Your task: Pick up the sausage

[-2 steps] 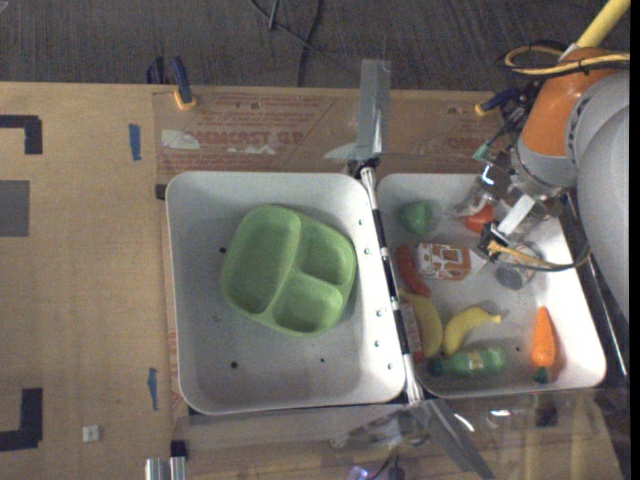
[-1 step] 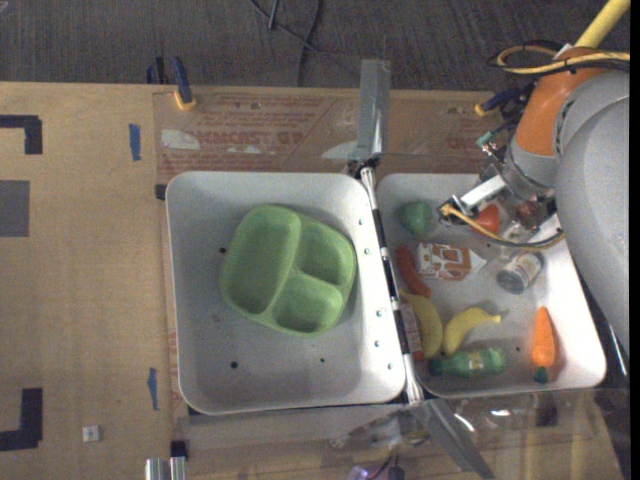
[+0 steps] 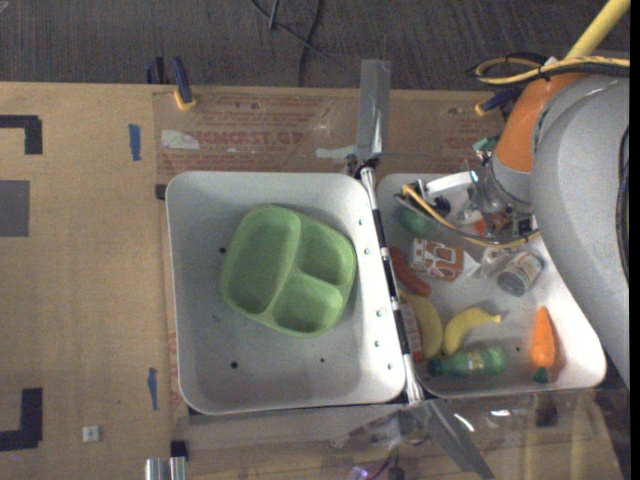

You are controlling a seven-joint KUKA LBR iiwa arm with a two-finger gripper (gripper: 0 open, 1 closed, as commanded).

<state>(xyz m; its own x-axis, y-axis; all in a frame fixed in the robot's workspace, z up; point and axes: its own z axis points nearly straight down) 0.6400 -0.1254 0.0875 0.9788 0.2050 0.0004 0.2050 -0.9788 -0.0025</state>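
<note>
Gripper hangs over the upper part of the right bin, at the end of the grey arm with its orange band. It is a tangle of metal and cables from this angle, and whether it is released or clenched cannot be told; nothing can be seen held in it.

Down and to the left of the gripper, as the camera sees it, the sausage lies against the bin's left wall. It is a short reddish-orange piece, slim and slightly tilted, partly blurred so its ends are hard to make out. It lies apart from the gripper, with a small red-and-white carton between the two.

Just below the gripper sits a silver can on its side. To the gripper's left is a dark green item, too unclear to name. Further below lie two bananas, one beside the sausage's lower end, then a green bottle along the near wall and a carrot toward the right corner.

Well to the gripper's left, the left bin holds a green divided plate.
</note>
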